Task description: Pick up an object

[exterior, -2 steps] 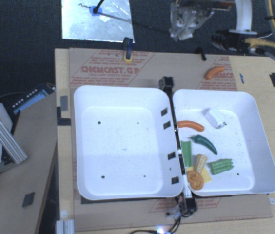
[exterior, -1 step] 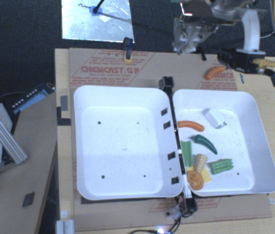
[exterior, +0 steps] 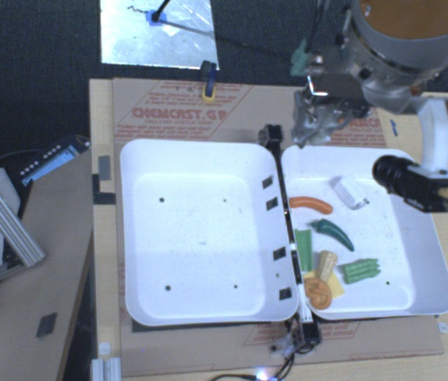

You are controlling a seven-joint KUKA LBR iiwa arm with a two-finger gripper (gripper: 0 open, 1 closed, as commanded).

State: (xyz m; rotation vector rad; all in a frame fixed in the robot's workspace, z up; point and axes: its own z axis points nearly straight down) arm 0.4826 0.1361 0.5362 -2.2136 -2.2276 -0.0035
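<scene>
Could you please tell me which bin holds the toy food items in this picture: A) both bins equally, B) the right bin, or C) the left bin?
B: the orange sausage, the dark green pepper and the other food pieces all lie in the right bin, toward its left side.

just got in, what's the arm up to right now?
Pick attempt, nothing grabbed yet as far as the view shows. The gripper hangs above the far edge of the right bin, away from the items. These lie in that bin's left half: an orange sausage, a green pepper, a green bean bundle and a white block, among others. The left bin is beside it.
</scene>
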